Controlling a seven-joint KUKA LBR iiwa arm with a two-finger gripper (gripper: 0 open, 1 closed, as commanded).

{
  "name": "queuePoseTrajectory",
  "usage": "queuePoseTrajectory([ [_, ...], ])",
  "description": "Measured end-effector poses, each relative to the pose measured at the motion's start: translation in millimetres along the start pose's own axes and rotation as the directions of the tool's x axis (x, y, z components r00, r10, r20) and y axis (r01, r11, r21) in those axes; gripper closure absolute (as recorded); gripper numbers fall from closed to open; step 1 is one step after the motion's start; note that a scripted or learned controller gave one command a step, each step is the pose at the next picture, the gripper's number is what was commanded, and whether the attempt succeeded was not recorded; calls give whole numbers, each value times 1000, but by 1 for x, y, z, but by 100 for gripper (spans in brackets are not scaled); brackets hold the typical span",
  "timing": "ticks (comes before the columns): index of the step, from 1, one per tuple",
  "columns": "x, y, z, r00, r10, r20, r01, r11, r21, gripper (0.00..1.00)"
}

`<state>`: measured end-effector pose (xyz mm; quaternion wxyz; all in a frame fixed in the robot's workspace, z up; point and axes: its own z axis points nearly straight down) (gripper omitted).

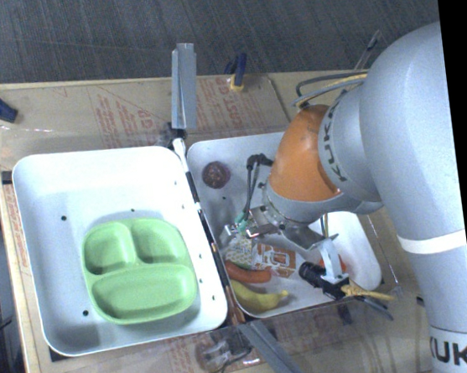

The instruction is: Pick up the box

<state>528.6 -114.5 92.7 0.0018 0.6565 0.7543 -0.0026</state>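
Observation:
The box is a small orange and white carton lying flat in the right bin, near that bin's front. My gripper hangs low over the box's left end, just under the orange wrist band, and the arm's grey bulk covers the bin's right half. A speckled patch shows directly below the gripper, at the box's left edge; I cannot say whether it is part of the box. Nothing is visibly lifted off the bin floor.
A red elongated item and a yellow banana lie just in front of the box. A dark brown round thing sits at the right bin's back left. The left bin holds a green divided plate.

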Motion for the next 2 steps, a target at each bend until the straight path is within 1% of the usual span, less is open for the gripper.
queuePoseTrajectory([
  [1, 4, 2, -9, 1000, -10, -4, 10, 1000, 1, 100],
  [2, 22, -22, -144, 1000, -28, -7, 28, 1000, -1, 100],
])
